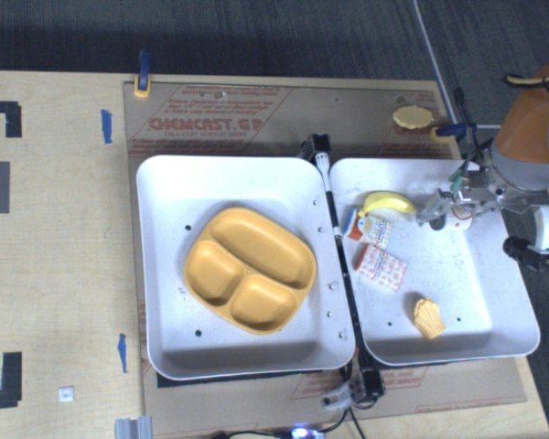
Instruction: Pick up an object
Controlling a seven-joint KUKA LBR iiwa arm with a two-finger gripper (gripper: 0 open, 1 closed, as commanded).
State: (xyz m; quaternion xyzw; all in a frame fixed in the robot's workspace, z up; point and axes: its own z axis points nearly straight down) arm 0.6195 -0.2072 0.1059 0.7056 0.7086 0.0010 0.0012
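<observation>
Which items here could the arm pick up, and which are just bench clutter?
Pickable, in the right bin:
banana
red-and-white packet
ridged yellow piece
In the left bin:
yellow divided tray

Clutter:
blue clamp
tan disc
black clip

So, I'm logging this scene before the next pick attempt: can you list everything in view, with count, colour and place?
white bins: two, white, side by side on the bench
divided tray: one, yellow, three compartments, in the left bin
banana: one, yellow, right bin, far-left part
packets: two, red and white, right bin, below the banana
ridged chip-like piece: one, yellow, right bin, near edge
round disc: one, tan, on the board behind the right bin
arm: one, grey with orange band, from the right
gripper: one, over the right bin
</observation>
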